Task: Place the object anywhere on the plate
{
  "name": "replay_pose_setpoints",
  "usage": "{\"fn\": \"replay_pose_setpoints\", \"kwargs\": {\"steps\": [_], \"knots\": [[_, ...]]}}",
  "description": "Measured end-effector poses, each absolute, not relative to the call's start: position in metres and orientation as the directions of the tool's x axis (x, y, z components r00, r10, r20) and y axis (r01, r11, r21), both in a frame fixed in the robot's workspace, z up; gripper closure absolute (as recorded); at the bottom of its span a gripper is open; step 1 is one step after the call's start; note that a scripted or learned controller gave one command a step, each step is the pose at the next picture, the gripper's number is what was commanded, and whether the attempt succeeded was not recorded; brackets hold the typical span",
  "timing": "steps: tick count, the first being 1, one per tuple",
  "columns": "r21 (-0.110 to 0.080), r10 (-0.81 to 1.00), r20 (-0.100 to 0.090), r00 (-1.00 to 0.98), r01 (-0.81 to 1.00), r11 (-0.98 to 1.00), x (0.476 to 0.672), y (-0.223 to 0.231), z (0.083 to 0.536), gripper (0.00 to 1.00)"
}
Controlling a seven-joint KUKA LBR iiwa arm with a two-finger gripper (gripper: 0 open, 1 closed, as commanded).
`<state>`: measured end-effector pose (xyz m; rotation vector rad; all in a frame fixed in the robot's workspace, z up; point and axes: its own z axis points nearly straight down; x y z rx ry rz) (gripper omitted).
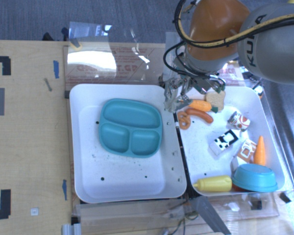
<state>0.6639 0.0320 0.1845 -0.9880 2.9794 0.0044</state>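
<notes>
Gripper [175, 98] at right bin's [270, 131] upper-left corner, jaw state unreadable; wrist hides nearby toys; plate [130, 127] bare

So the bench [24, 131] is light wood with a few black squares and bits of blue tape [56, 68] on it. Two shallow white bins sit right on top, side by side and touching: the left bin [88, 180] and the right bin [269, 131]. Just behind the left one there's a clear plastic sheet [108, 62] catching glare
</notes>
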Motion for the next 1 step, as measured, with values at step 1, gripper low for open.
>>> {"fn": "replay_pose_setpoints", "kwargs": {"steps": [1], "knots": [[-0.003, -0.706, -0.004, -0.708, -0.706, 0.708, 0.6370, -0.0192, 0.1872, 1.00]]}}
